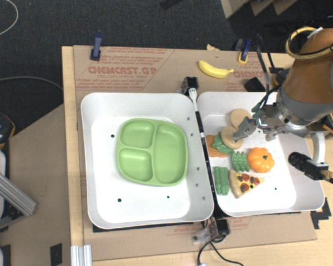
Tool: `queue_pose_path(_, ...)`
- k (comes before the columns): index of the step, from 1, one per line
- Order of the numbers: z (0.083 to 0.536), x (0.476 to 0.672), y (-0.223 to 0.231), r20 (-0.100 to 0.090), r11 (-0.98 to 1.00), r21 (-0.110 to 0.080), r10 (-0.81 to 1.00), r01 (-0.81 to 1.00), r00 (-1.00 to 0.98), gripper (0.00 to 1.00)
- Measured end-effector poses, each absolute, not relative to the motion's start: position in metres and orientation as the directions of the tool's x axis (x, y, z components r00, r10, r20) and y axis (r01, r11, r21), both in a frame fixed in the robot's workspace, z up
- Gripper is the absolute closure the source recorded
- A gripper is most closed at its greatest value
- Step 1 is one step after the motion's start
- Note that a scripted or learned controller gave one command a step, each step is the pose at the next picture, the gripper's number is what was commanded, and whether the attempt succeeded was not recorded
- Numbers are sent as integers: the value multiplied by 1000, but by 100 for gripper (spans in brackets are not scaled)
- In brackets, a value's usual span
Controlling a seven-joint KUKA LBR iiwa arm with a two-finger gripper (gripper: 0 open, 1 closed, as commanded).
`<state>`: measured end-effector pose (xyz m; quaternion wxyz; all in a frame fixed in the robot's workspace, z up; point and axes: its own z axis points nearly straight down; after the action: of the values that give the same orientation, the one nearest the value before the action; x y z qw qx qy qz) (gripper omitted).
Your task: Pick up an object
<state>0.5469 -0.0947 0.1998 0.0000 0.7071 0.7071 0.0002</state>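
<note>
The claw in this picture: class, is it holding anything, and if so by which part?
Nothing is held. The claw hangs open above the right bin, over the tan toy pieces, with no item between its fingers.

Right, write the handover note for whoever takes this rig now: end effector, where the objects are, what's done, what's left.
End effector: low in the right bin, over the tan round toy pieces at the top of the pile. Nothing is seen between its fingers; open or shut can't be told from this angle.
Objects: orange pumpkin, pizza slice, green vegetable toys and an orange piece, all clustered in the right bin's left half. Green divided plate lies in the left bin. Banana lies on the bench behind the bins.
Done: nothing lifted yet.
Left: grasp one object and raise it.
</note>
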Motion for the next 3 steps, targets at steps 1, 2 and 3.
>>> queue_pose_path(1, 110, 523, -112, -6, 3, 27, 1000, 1000, -3, 0)
queue_pose_path(2, 84, 477, -98, 3, -1, -6, 1000, 1000, 1, 0)
queue_pose_path(3, 85, 501, -92, -3, 0, 4, 1000, 1000, 0, 0)
